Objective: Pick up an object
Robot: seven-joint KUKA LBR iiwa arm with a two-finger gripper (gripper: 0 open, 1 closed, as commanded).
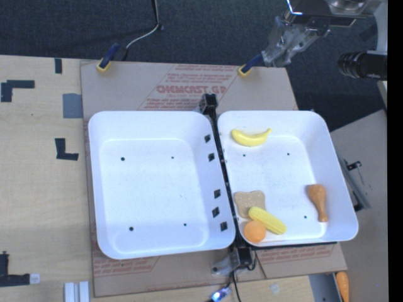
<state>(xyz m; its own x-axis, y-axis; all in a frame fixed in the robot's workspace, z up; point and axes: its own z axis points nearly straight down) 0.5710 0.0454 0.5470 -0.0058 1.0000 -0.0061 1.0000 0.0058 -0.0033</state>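
Camera view: right bin [315,128] contains banana [250,136], bread slice [249,199], corn cob [267,219], orange [255,231], drumstick [318,201]; end effector [281,50] raised behind the bin.

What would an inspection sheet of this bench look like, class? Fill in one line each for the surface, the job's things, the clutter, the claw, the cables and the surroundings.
Surface: a brown board bears two white bins side by side, left bin and right bin.
Job's things: all in the right bin: banana near the far edge, drumstick at the right, cracker, corn cob and orange bunched in the near left corner.
Clutter: nothing seen.
Claw: claw hangs above the far right corner of the board, beyond the bins; nothing seen in it.
Cables: a cable runs to the yellow clamp.
Surroundings: dark carpet behind.
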